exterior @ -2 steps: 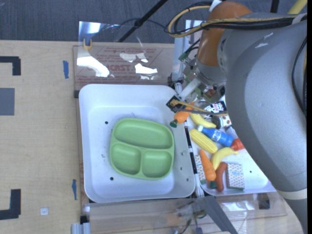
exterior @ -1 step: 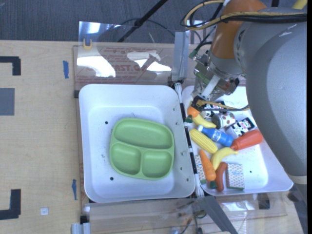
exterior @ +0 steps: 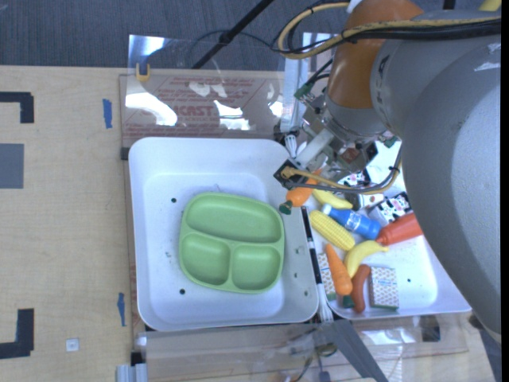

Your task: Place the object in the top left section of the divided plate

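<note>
One carrot [exterior: 299,196] just below gripper [exterior: 306,168]

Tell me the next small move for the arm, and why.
Probably lower the gripper onto one toy in the right bin and grasp it: the green divided plate holds nothing, and the toy food lies piled beneath the wrist, likely the orange carrot nearest.

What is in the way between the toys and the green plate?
The raised rims where the two white bins meet stand between the toy pile and the green divided plate. Past them, nothing visible blocks its top left section.
</note>
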